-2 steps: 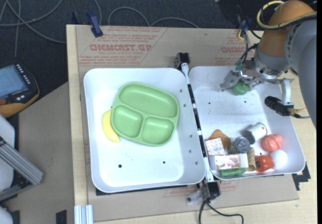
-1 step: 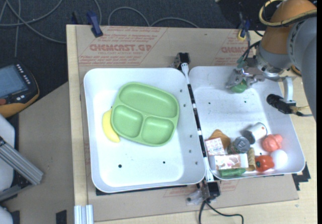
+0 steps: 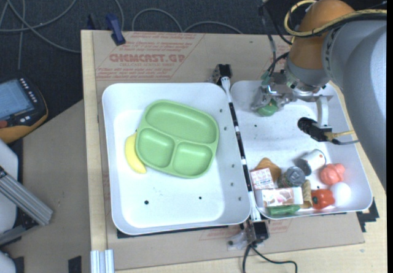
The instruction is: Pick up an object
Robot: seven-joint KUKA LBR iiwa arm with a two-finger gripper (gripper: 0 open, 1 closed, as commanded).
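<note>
From my remote station I note the toy food pile (image 3: 301,187) crowds the near end of the right bin (image 3: 362,195), at about 6 o'clock from the gripper (image 3: 268,103). The gripper sits low at the bin's far end. A small green object (image 3: 266,108) appears at its tip, but I cannot tell whether it is gripped or how the gripper is set. Across the divider, at 9 o'clock, the left bin (image 3: 123,198) carries a green tray (image 3: 177,138) and a banana (image 3: 132,155).
</note>
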